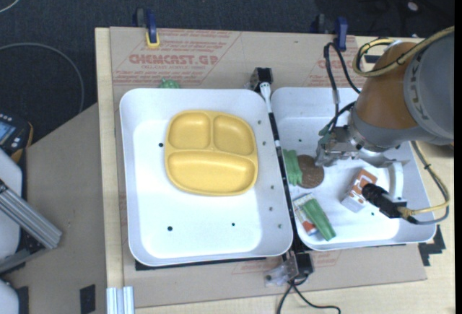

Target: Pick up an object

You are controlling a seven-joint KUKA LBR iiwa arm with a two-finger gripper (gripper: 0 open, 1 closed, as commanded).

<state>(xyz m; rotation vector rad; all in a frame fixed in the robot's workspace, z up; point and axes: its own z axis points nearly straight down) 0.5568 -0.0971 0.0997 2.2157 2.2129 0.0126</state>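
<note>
Left bin (144,219): yellow divided plate (211,152) occupies upper centre; lower half open. Right bin (303,107): arm (404,103) overhangs centre; upper-left corner free.

Mounted above the brown board-topped counter (216,53), looking down at a slant. Set far enough back to take in both shallow white plastic bins, the left bin (144,233) and the right bin (303,107), along with dark carpet beyond the counter's far edge. Faces the counter's long side, so the grey arm with the orange band (390,99) enters from the right of the frame. Catches the tool (333,149) over the right bin, with the left bin lying off to the tool's far side, away from the arm.
</note>
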